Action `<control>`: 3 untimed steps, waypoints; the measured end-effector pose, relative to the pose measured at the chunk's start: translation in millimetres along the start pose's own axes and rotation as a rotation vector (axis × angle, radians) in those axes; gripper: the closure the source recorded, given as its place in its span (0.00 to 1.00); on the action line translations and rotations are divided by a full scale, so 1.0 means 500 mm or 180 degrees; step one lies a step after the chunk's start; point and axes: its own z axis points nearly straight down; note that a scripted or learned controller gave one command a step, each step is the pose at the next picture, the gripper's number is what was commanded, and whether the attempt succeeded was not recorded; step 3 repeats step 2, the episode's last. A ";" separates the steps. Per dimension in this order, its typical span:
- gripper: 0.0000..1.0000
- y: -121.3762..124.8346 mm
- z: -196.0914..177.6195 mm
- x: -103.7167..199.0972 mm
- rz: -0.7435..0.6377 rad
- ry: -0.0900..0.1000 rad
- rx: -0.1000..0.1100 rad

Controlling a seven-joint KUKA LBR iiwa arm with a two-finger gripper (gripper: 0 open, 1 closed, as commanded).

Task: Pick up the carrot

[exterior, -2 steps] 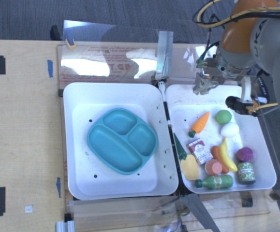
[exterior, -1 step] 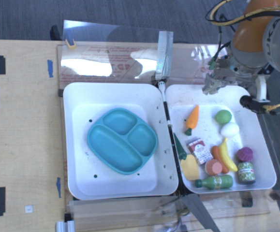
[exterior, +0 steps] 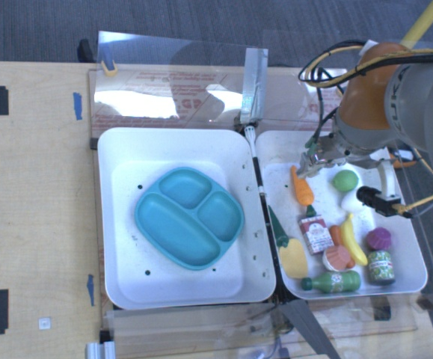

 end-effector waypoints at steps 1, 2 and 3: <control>0.00 -0.072 0.031 0.010 -0.0104 0.0012 0.0025; 0.00 -0.071 -0.168 0.168 -0.0502 0.0031 0.0030; 0.00 -0.071 -0.168 0.168 -0.0502 0.0031 0.0030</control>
